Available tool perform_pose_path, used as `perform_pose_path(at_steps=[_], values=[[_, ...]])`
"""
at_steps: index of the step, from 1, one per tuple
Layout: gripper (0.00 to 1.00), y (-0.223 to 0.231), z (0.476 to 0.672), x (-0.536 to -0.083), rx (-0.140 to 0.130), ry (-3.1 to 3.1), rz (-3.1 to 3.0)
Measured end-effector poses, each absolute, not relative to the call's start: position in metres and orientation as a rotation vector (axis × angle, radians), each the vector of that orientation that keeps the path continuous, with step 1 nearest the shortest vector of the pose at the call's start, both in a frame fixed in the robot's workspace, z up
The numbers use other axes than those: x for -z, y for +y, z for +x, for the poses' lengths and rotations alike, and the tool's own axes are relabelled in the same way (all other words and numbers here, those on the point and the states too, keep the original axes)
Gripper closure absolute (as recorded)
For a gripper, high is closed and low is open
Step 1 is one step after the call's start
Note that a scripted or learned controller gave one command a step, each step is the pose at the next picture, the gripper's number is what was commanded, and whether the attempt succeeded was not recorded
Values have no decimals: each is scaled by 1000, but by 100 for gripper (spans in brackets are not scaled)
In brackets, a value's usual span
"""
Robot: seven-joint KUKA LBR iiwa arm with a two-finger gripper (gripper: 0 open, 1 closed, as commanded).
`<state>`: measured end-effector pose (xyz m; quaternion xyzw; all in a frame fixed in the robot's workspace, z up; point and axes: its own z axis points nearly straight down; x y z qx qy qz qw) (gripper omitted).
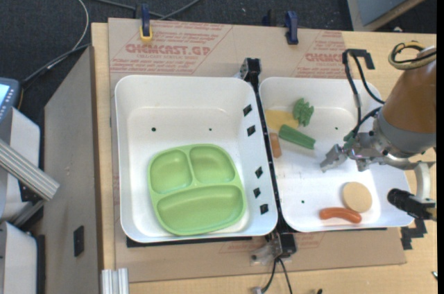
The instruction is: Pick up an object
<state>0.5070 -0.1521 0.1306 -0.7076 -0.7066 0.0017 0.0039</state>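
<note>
Hovering low inside right bin [326, 220], claw [331, 158] sits mid-bin, grasping nothing visible; finger state unclear. Green stick [297, 139] just beyond, toward desk's far edge; tan disc [358, 197] and orange sausage [340, 215] nearer front edge. Likely lining up pick.

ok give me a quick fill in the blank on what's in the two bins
1. The green divided tray lies in the ____ bin.
2. The tray has ____ compartments.
3. The orange sausage lies just below the round tan ____.
4. The end effector hovers over the ____ bin.

Missing words: left; three; cookie; right
</note>
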Motion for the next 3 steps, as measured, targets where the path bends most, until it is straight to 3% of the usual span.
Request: perform_pose_path(at_steps=[1,2,3], values=[[0,-151,506,-82,-3,-2216,-2217],[100,-151,508,-96,3,-2219,-2221],[100,-152,506,-159,5,-2227,-2224]])
